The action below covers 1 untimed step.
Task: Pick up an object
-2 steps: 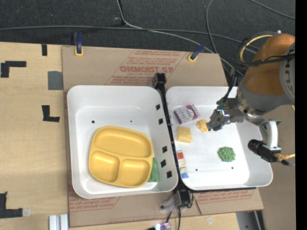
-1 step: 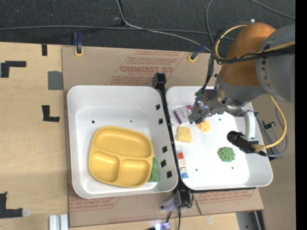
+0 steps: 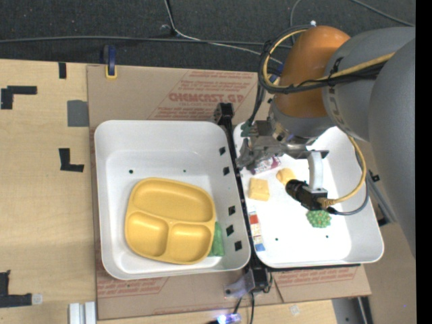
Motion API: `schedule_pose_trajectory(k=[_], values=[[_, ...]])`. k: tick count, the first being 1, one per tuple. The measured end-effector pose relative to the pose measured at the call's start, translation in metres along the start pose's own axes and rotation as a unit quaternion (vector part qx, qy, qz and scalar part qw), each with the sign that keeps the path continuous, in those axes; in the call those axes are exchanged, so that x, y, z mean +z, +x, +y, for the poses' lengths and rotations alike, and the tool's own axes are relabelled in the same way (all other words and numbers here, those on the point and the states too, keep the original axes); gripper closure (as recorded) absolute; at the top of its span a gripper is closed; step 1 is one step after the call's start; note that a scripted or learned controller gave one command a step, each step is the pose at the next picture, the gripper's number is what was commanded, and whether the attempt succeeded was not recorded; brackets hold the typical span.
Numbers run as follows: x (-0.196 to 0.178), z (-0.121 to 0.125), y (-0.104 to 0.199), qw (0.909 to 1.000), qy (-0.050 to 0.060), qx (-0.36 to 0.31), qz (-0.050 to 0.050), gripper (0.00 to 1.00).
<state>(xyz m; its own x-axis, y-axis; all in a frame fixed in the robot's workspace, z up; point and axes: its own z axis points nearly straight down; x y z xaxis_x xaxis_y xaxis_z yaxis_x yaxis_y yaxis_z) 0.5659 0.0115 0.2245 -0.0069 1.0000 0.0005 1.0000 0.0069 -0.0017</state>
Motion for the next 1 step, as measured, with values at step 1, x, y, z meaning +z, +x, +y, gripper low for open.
schedule_pose_trajectory(k=[1], values=[[0.0079,0.0262,0.0466,1.0000,0.000,0.000,0.000,1.00]])
